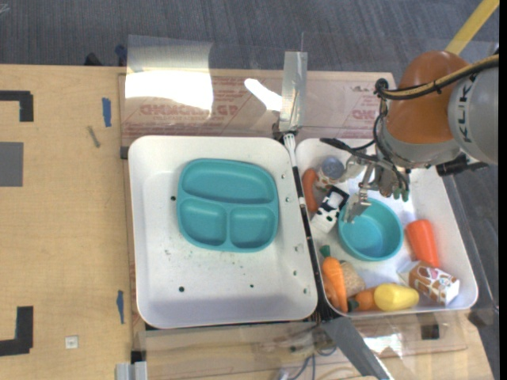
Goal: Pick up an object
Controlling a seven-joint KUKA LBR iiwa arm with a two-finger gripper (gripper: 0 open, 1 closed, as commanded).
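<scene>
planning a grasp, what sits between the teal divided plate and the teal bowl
In the camera view, between the teal divided plate and the teal bowl run the bins' adjoining rims, then a black-and-white toy.

clear panel behind the bins: faint reddish print, mirrored-looking, can't make out the words tbh
arm casing: part of a dark letter at the frame edge, maybe a "K"
everything else: no readable text

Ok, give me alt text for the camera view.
A robot gripper hovers over a teal bowl in the right bin, among toy carrots and a lemon. The left bin holds a teal divided plate.
</scene>
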